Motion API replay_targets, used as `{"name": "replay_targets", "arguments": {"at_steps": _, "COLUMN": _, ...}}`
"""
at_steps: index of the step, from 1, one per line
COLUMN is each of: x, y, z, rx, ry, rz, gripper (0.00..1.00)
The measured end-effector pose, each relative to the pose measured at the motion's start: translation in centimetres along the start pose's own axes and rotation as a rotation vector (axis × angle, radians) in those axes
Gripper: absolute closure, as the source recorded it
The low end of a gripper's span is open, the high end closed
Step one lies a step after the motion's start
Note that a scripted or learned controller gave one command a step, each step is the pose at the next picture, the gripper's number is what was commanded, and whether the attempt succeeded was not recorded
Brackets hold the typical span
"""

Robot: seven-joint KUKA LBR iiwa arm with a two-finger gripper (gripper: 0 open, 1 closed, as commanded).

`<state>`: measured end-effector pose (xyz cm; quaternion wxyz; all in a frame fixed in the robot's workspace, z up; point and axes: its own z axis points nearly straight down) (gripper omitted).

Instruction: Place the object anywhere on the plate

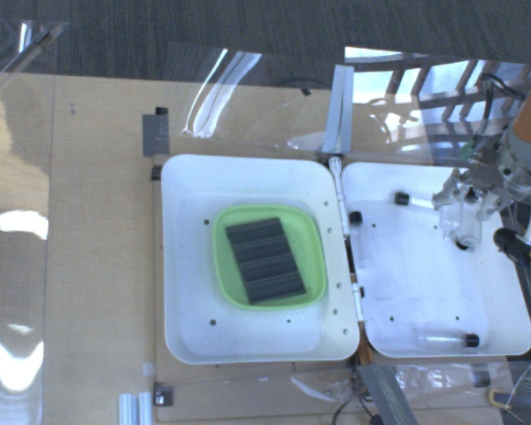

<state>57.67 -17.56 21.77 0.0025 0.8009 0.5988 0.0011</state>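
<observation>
Dark ridged block (265, 260) lying on green plate (311, 253) in left bin (186, 193); gripper (465, 224) well apart over right bin (398, 308); finger state unreadable.

Grey arm (524, 162) w/ orange band, black cables; hand (465, 224) clear plastic, black tip.

No text, label, brand, number or sign can be read anywhere. The dark ridged block (265, 261) on the green plate (224, 273) carries no lettering, and both white bins (186, 326) and the bench (88, 264) show plain, unmarked surfaces.
</observation>
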Motion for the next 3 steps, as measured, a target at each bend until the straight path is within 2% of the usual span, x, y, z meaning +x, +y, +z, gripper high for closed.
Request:
{"name": "replay_targets", "arguments": {"at_steps": 1, "x": 0.0, "y": 0.0, "z": 0.0, "rx": -0.001, "ry": 0.000, "rz": 0.000, "gripper": 0.00}}
{"name": "replay_targets", "arguments": {"at_steps": 2, "x": -1.4, "y": -1.0, "z": -4.8, "rx": -0.004, "ry": 0.001, "rz": 0.062, "gripper": 0.00}}
{"name": "replay_targets", "arguments": {"at_steps": 3, "x": 3.9, "y": -3.0, "z": -6.8, "rx": -0.003, "ry": 0.002, "rz": 0.138, "gripper": 0.00}}
